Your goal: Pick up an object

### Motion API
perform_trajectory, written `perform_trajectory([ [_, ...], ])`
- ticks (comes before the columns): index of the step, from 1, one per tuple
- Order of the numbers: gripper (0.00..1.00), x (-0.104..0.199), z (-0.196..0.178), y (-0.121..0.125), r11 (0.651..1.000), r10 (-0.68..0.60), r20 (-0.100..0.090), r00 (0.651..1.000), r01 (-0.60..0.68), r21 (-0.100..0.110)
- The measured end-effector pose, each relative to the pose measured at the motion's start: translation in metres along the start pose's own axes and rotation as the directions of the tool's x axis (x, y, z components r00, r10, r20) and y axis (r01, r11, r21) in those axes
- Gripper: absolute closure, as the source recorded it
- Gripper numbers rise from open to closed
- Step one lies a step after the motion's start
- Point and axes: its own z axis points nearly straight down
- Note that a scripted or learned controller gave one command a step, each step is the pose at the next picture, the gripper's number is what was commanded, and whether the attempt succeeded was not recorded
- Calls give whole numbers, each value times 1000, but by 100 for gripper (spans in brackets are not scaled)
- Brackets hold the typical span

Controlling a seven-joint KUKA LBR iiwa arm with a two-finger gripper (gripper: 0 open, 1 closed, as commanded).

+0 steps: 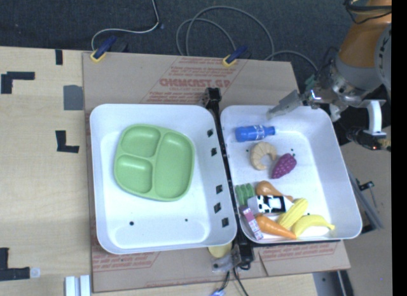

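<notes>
Hovering over right bin [331, 161] rim, hand [280, 107] state unclear; cardboard [184, 81] print reads "CHEMCAST GP".

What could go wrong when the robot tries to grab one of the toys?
The gripper hovers at the right bin's far edge, so it might bump the rim. The blue bottle lies on its side and could roll away. The banana, carrot and other toys are piled tightly in the near corner, so it may pinch two or slip off.
</notes>
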Motion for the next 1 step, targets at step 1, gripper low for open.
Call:
perform_trajectory([
  [1,0,57,137,-20,1000,-2,1,1000,2,5],
])
